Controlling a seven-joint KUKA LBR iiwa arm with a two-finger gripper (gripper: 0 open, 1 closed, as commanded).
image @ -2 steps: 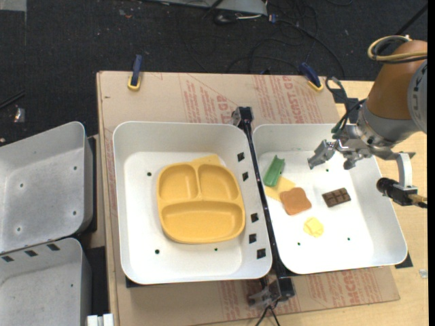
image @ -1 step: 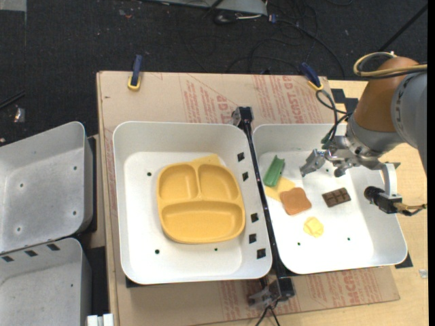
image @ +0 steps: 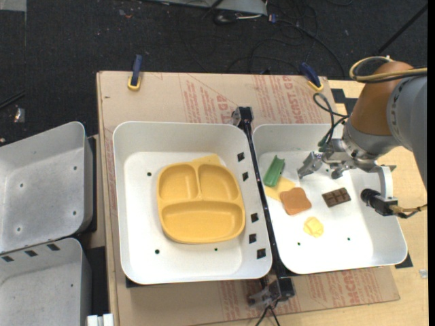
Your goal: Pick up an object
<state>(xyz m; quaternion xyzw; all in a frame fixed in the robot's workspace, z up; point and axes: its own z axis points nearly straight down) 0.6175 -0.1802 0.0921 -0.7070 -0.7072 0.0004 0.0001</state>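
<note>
The grey arm with its orange band (image: 372, 107) reaches in from the right and hangs over the back part of the right-hand bin (image: 380, 250). Its gripper (image: 325, 164) sits low above the white floor there, with two metal fingers (image: 307, 166) splayed apart and nothing between them, so it is released and grasps no object. The loose things lie in this same bin. A green block (image: 274, 170) leans against the bin's left wall, close to the divider where the two bins meet, just left of the gripper. Toward the front from it, a tan, toast-like slab (image: 296, 200) rests on the floor near the bin's left side, its back corner overlapping a pale yellow flat piece (image: 285, 184) that lies between it and the green block. A small dark brown square, scored like chocolate (image: 336, 197), lies near the bin's middle, to the right of the slab and apart from it, just in front of the gripper. A small yellow lump (image: 313, 227) lies nearer the front edge, apart from the others. The left-hand bin (image: 129, 182) carries a yellow divided tray (image: 201, 203), which lies flat in the middle of its floor with three compartments showing.
</note>
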